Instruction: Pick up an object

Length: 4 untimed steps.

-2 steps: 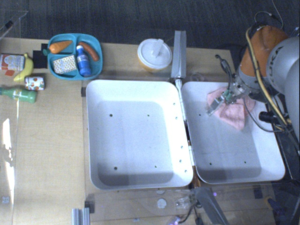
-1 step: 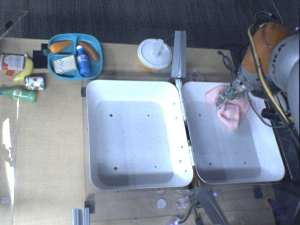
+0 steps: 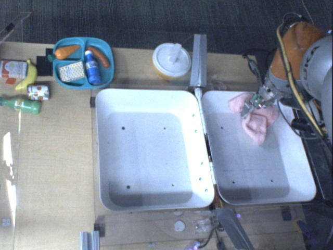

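Note:
A crumpled pink cloth (image 3: 255,123) lies in the far part of the right bin (image 3: 263,189). My gripper (image 3: 251,106) reaches in from the right and sits right over the cloth's upper middle, its metal tips down at the fabric. The cloth bunches around the tips, and part of it is hidden under them. Whether fabric is pinched between them is not visible from this angle.
The left bin (image 3: 148,191) stands beside the right one, with a metal divider post (image 3: 197,61) behind their joint. A yellow cup with a white lid (image 3: 171,60) stands behind the bins. A blue divided tray (image 3: 83,62) with toy food and several small toys (image 3: 23,85) lie far left.

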Tool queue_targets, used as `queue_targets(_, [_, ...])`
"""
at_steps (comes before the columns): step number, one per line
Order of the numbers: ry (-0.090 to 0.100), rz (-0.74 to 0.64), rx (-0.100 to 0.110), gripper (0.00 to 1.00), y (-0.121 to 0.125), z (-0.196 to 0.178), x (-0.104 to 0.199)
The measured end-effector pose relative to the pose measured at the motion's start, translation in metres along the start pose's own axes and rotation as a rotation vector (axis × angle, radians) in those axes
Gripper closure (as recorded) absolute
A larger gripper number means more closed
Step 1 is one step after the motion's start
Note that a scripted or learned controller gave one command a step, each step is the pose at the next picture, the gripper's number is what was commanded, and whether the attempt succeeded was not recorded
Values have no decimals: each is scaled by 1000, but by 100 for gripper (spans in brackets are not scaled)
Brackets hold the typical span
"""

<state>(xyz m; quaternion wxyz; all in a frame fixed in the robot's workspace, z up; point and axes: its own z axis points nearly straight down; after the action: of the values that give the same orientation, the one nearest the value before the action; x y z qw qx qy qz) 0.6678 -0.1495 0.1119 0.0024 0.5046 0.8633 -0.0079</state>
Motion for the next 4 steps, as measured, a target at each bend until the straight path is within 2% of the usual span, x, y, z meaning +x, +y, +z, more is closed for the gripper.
queue_targets(1, [11, 0, 10, 0, -2, 2, 2])
queue_targets(2, [5, -155, -19, 0, -31, 22, -12])
queue_targets(3, [16, -302, 13, 0, -18, 23, -18])
queue_targets(4, [26, -113, -10, 0, -30, 23, -38])
